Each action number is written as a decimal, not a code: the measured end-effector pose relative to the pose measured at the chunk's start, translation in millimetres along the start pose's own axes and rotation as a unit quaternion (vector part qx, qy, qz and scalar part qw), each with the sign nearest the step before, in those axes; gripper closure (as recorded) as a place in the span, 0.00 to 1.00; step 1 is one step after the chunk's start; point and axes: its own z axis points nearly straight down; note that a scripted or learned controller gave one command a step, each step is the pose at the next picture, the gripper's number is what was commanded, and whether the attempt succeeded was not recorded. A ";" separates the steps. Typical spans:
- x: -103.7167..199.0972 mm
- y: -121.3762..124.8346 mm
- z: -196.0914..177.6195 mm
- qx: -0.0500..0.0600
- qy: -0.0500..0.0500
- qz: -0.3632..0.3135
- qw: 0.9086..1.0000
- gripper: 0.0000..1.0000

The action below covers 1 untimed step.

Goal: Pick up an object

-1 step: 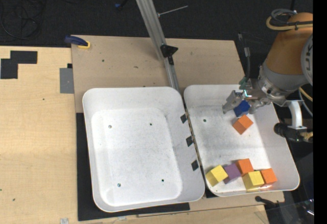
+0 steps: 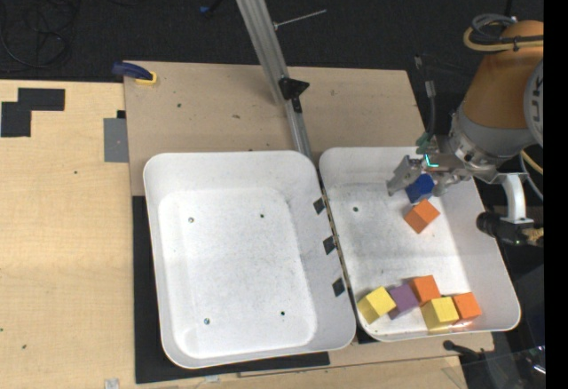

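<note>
Blocks number seven, all in the right bin (image 2: 484,241): one blue block (image 2: 420,188), three orange, two yellow, one purple. The blue block sits at the tip of the tool (image 2: 422,176), apparently between its fingers, though whether the fingers press on it cannot be told. It is roughly cubic, with no clear long axis, and is turned corner-on to the bin's sides. A lone orange block (image 2: 422,215) lies just below the tool, close to the blue one and likewise turned at an angle.

The remaining five form a cluster well below the tool along the bin's near edge: a yellow block (image 2: 377,302) on the left, the purple block (image 2: 403,297) touching it, an orange block (image 2: 426,288) next, then a second yellow block (image 2: 439,313) and a further orange block (image 2: 466,305) beside the rim.

The left bin (image 2: 235,258) lies well to the tool's left, its white floor open. Between the tool and the cluster the right bin's floor is bare. The worktop (image 2: 213,107) extends beyond both bins.
</note>
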 end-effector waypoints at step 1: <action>8.5 -6.2 51.5 0.003 0.001 0.001 1.000 0.00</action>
